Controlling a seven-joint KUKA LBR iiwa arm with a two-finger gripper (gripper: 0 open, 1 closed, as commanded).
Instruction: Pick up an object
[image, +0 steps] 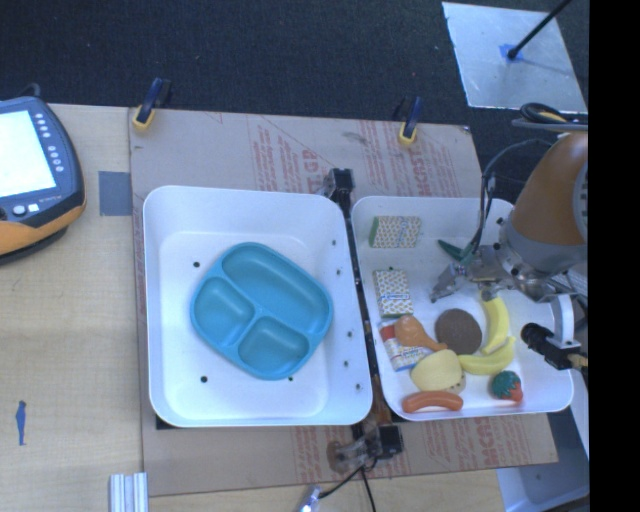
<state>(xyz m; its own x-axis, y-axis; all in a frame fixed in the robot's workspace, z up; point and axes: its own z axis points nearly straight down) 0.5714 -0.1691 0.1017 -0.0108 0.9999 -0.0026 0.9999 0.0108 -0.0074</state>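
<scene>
Wooden bench (70, 330) bears cardboard sheet (300, 150), two bins (165, 300).

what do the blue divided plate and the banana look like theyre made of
Blue divided plate: probably moulded plastic, one even colour with soft sheen and rounded compartment edges. Banana: likely a plastic toy, uniformly bright yellow and smooth, without any spots, though real fruit can't be ruled out.

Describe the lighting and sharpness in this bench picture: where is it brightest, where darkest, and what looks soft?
Camera view: the handheld screen at the left edge is blown out to near white, the two white bins are bright and evenly lit, with faint shadow along their inner walls; the floor beyond the bench is nearly black; the arm and claw look soft, small items lack fine detail.
</scene>
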